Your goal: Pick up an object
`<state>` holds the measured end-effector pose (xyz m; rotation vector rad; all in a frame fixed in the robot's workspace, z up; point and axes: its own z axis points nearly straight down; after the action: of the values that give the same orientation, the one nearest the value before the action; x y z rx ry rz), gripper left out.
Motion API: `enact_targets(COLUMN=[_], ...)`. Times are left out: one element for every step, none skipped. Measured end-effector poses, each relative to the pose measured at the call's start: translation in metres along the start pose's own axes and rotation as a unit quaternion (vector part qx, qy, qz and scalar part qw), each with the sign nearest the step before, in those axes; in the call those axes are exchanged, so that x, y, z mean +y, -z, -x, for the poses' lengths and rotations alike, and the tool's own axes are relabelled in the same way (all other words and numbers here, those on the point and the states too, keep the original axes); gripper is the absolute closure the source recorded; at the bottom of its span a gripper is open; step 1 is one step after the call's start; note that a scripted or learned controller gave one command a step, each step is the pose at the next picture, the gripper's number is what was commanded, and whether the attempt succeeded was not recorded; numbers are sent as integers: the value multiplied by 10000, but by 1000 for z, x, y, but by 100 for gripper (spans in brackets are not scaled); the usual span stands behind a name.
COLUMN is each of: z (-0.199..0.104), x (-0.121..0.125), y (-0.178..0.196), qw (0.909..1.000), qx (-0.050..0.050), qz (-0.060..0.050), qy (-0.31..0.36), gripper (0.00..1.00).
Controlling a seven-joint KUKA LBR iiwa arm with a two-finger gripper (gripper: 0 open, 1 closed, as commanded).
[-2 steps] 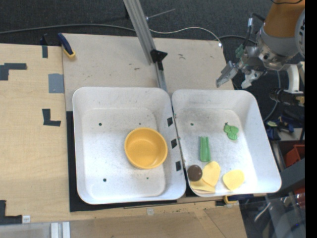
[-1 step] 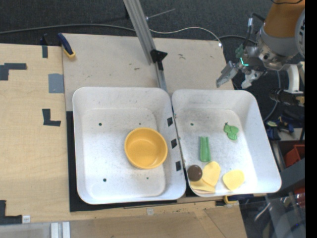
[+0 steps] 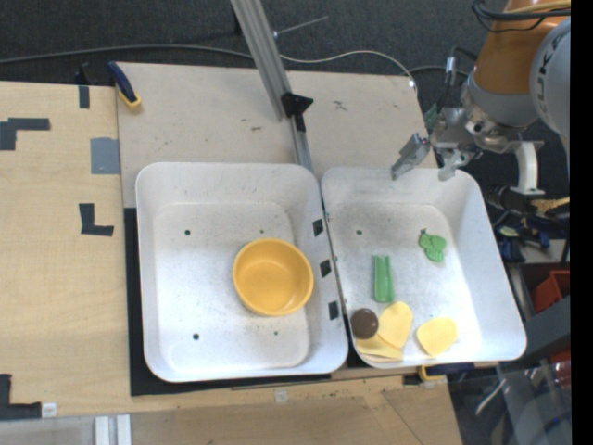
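My gripper (image 3: 426, 162) hangs open above the far rim of the right bin (image 3: 491, 239), with nothing between its fingers. In that bin lie a small green leafy piece (image 3: 432, 245), a green stick (image 3: 382, 277), a brown ball (image 3: 363, 322), a yellow wedge (image 3: 397, 324) and a yellow round piece (image 3: 436, 336). The left bin (image 3: 167, 248) holds a yellow bowl (image 3: 271, 276). All objects sit well below and nearer the camera than the gripper.
A grey metal pole (image 3: 269, 63) slants over the bench toward the gap between the bins. A blue-and-yellow tool (image 3: 124, 83) lies at the far left of the bench. Cables and equipment crowd the right side.
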<state>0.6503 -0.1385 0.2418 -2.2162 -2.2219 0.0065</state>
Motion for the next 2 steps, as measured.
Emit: enact_targets(z=[-1, 4], x=[-8, -4], y=[-63, -124], qw=[10000, 10000], qx=[3, 0], qz=[-12, -10], qy=[-4, -6], gripper=[0, 0])
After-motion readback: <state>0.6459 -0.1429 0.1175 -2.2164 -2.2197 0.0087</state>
